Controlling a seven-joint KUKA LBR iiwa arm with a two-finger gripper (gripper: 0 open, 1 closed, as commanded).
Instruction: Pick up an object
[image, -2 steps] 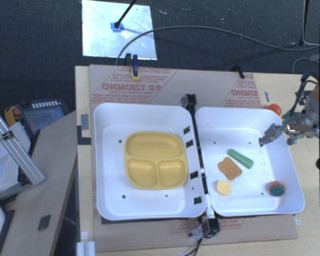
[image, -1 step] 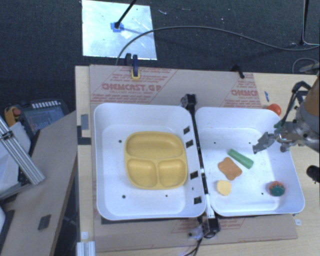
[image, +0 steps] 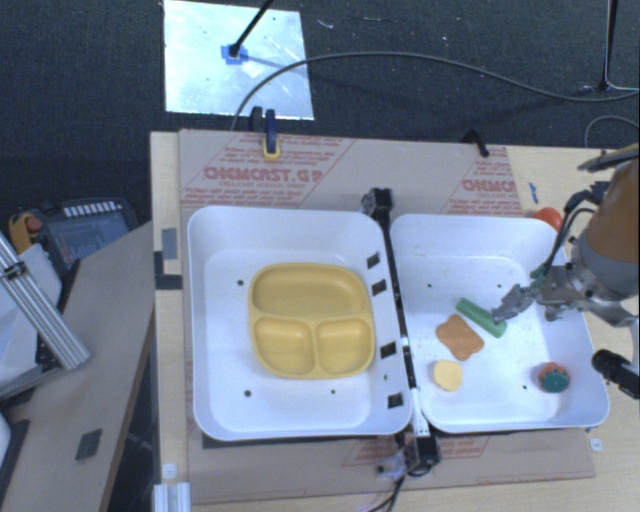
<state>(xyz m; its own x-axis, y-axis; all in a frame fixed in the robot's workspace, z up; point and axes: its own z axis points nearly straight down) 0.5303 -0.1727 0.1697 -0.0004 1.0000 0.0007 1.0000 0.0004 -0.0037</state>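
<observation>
One green bar (image: 481, 317), upper-left to lower-right.

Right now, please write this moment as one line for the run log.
arm: over right bin | fingers: at green block, grasp not confirmed | also in right bin: brown piece, yellow piece | left bin: yellow tray

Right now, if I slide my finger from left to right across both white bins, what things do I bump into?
Yellow divided tray → pale yellow round piece → orange-brown piece → green stick → small round red-and-teal toy.
</observation>
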